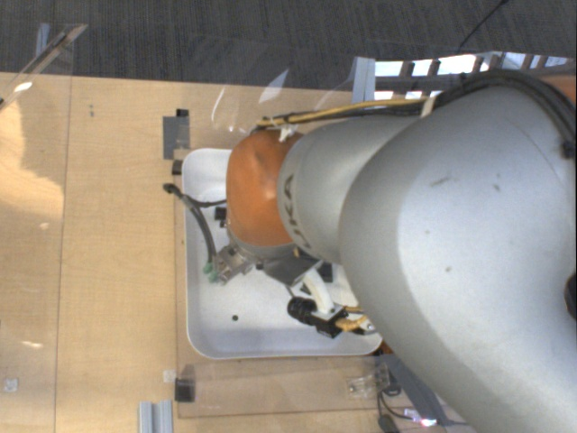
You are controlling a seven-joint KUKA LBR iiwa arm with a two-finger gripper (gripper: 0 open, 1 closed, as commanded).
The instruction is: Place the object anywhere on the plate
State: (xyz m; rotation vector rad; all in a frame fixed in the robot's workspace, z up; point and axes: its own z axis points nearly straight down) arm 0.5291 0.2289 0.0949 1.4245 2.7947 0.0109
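The smooth grey arm [451, 224], rounded like a thick pipe, reaches in from the right with a glossy orange band [257, 197] above its wrist. It covers much of a shallow white bin [191, 318] with rounded corners, set on a pale wooden surface [108, 269]. The metallic end effector [222, 266] hangs low over the bin's left half; I cannot tell whether it is spread or closed. A small dark speck [235, 317] lies on the bin floor. Where the thing to be placed lies, or which way it points, I cannot tell.
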